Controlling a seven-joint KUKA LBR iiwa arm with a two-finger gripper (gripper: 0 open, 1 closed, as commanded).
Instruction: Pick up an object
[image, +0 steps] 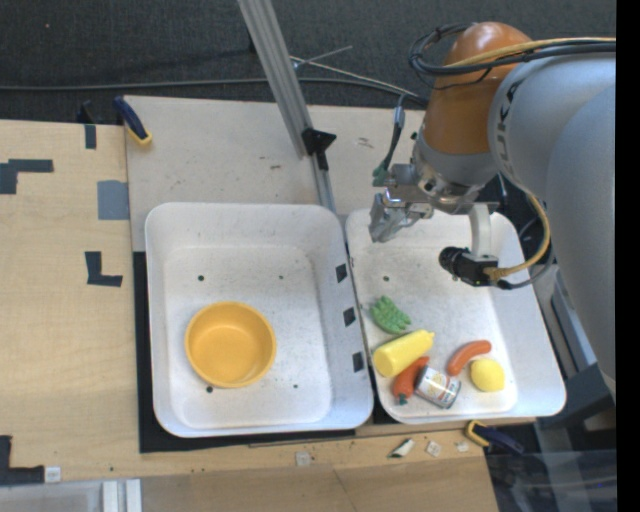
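My gripper (386, 226) hangs over the far left corner of the right bin (445, 300), with nothing seen in it. Toys lie clustered at that bin's near end, well below the gripper: a green leafy piece (391, 315), a yellow corn cob (403, 351), an orange carrot (408, 380), a small tin can (437, 388), a red-orange sausage (469, 356) and a yellow lemon (487, 374). A yellow bowl (230, 343) sits in the left bin (250, 250).
A slanted metal pole (285, 90) rises behind the bins, its foot by the divider. The arm's black cable fitting (470, 266) hangs over the right bin's far right. Clamps sit at the bench's far left (133, 121) and near edge (485, 435).
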